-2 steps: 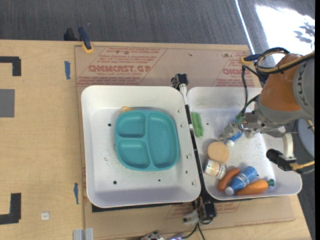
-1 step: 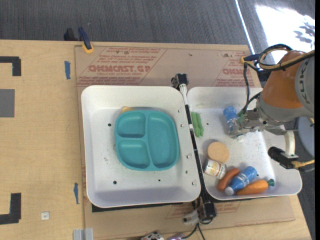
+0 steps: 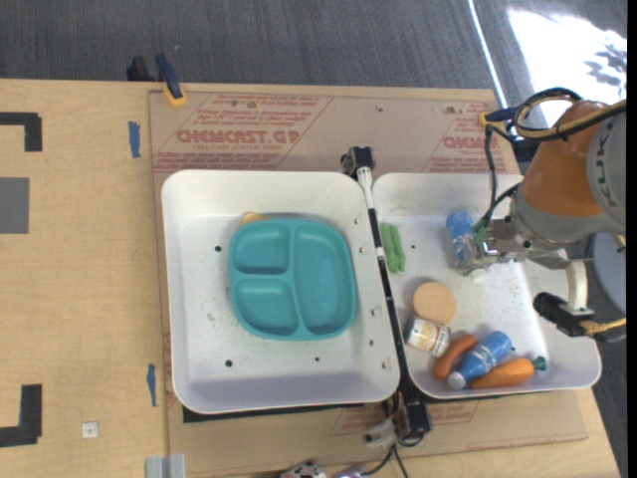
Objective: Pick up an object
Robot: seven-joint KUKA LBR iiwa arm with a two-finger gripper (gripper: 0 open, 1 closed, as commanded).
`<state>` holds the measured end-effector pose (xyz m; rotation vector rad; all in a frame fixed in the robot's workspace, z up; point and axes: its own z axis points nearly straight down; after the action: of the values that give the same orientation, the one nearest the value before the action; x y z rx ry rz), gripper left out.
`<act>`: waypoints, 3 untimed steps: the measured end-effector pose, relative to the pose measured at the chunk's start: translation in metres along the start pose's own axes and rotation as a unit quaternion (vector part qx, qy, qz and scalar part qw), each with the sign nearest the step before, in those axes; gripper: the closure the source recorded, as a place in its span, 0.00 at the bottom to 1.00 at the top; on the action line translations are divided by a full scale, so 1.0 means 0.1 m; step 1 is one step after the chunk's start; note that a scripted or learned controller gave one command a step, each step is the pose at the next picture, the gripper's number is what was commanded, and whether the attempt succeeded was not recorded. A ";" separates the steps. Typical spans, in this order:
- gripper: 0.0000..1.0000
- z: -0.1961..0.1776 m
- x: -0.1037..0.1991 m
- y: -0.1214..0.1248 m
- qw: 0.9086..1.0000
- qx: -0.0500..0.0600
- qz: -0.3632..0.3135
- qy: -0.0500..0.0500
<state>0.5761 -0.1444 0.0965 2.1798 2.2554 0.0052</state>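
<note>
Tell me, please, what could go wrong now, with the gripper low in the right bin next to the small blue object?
1. The gripper is right at the blue object, close to the bin's upper part; a closing attempt may only push it aside instead of catching it.
2. The bottle, carrot and jar lie crowded in the right bin; a grasp there may take two things or none.
3. The green piece lies against the dividing wall, hard to get around.

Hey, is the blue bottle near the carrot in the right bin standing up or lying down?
Lying down. The blue bottle rests on its side on the right bin floor, white cap toward the left bin, right beside the carrot.
</note>
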 end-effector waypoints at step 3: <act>1.00 0.04 -0.23 0.38 0.999 0.032 -0.015 0.002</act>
<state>0.6150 -0.1658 0.0923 2.1777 2.3221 -0.0642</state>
